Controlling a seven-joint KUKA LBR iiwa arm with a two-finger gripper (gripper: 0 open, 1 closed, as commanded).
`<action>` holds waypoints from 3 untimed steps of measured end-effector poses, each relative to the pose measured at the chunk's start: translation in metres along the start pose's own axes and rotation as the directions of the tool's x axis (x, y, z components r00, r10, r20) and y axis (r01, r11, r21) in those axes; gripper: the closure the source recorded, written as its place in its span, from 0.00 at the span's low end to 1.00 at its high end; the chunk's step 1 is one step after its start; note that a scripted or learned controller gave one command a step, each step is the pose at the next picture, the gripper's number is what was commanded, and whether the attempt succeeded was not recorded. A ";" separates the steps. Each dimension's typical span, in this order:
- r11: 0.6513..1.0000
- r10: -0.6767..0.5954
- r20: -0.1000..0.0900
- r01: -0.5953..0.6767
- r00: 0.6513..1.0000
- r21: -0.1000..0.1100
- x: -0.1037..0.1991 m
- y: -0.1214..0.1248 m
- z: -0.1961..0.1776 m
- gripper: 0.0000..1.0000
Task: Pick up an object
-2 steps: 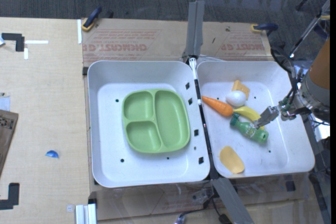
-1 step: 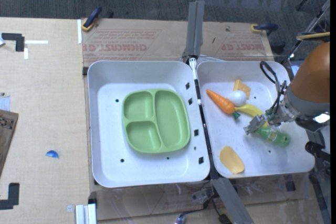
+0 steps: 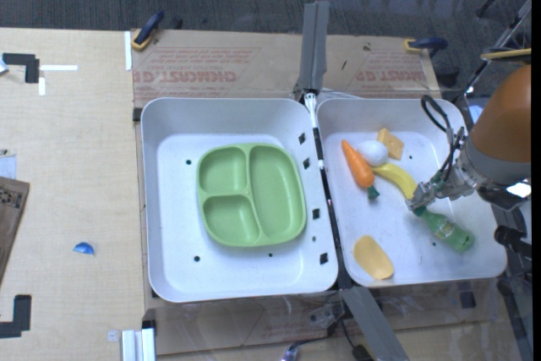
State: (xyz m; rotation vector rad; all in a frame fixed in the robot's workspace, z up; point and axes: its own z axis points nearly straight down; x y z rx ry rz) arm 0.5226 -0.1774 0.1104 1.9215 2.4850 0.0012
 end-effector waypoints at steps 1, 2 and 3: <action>0.996 0.088 0.001 -0.088 0.996 0.002 0.083 0.050 -0.081 1.00; 0.958 0.287 0.003 -0.287 0.958 0.002 0.068 0.046 -0.180 1.00; 0.958 0.287 0.003 -0.287 0.958 0.003 0.068 0.046 -0.179 0.00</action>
